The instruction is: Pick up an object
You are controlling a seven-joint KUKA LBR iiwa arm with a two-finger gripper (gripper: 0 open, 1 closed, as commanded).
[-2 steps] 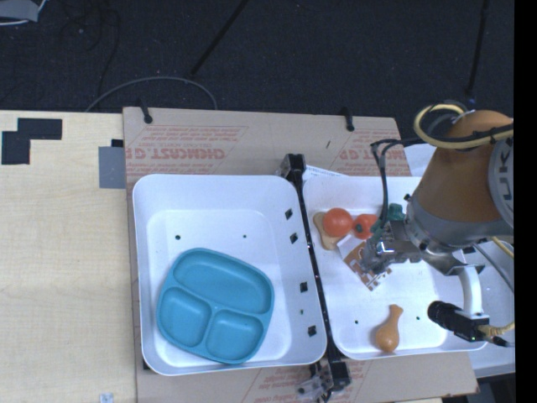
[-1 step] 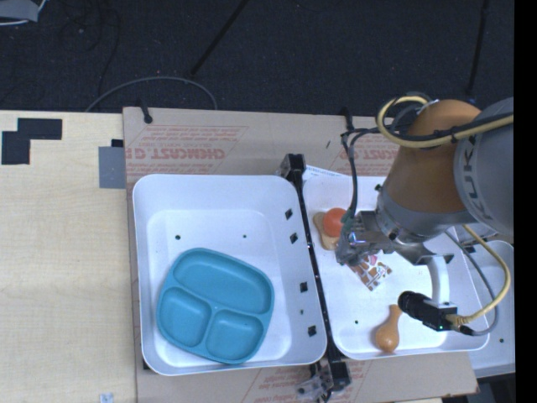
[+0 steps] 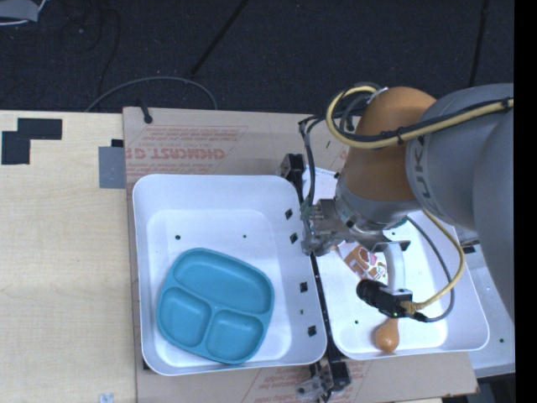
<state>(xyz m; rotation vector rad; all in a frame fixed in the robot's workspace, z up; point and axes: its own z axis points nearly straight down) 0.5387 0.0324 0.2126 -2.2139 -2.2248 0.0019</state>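
Left bin: I see the shallow white left bin [image 3: 151,217] holding a blue three-compartment plastic plate [image 3: 216,306], toward its near-left corner.
Right bin: in the shallow white right bin [image 3: 470,330], an orange-tan pear-shaped object [image 3: 386,335] by the near edge; a red-and-white printed packet [image 3: 367,263] mid-bin.
Arm: my grey arm with the orange band [image 3: 390,154] hangs over the right bin's left side.
Gripper: the two-finger gripper [image 3: 323,233] sits low by the divider; I cannot tell its state.
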